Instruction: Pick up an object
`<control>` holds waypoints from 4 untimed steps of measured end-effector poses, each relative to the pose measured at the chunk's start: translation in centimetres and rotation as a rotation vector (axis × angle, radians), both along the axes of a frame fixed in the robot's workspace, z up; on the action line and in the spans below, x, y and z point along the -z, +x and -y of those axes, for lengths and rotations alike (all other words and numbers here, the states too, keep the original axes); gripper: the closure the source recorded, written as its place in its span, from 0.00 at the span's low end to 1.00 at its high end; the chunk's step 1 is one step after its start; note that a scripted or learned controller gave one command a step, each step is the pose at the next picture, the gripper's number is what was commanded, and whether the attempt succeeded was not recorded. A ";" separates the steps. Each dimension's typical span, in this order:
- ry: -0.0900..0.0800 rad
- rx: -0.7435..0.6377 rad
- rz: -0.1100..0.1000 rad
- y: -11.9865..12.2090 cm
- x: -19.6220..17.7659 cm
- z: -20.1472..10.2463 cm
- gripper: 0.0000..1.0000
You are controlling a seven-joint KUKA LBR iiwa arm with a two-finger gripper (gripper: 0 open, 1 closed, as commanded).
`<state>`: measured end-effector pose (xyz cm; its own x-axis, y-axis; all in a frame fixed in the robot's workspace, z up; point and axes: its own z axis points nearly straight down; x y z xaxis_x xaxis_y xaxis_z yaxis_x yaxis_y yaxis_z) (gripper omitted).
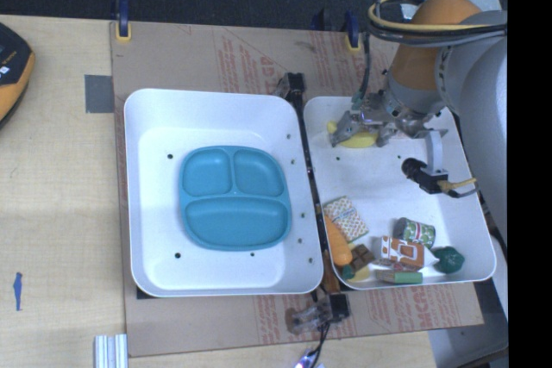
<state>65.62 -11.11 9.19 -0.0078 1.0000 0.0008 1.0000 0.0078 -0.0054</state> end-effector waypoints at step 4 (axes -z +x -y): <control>-0.002 0.005 0.003 0.0 0.0 1.4 0.00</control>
